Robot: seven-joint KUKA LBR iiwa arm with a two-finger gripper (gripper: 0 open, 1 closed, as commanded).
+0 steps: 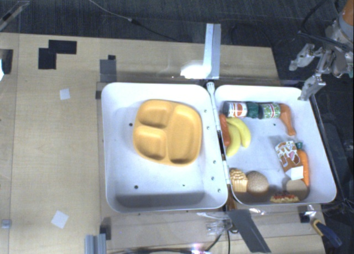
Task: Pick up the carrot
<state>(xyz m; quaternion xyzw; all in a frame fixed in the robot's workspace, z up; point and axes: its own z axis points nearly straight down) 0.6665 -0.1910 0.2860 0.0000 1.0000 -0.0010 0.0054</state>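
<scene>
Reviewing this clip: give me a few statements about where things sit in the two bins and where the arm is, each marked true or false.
1. The yellow divided plate lies in the left white bin. True.
2. The orange carrot is clamped in the end effector. False: it lies in the right white bin, near its right wall, away from the end effector.
3. The yellow bananas lie on the divided plate. False: they lie in the right bin.
4. The end effector is above the right bin's far right corner. True.
5. The round brown bun is in the right bin's near part. True.
</scene>
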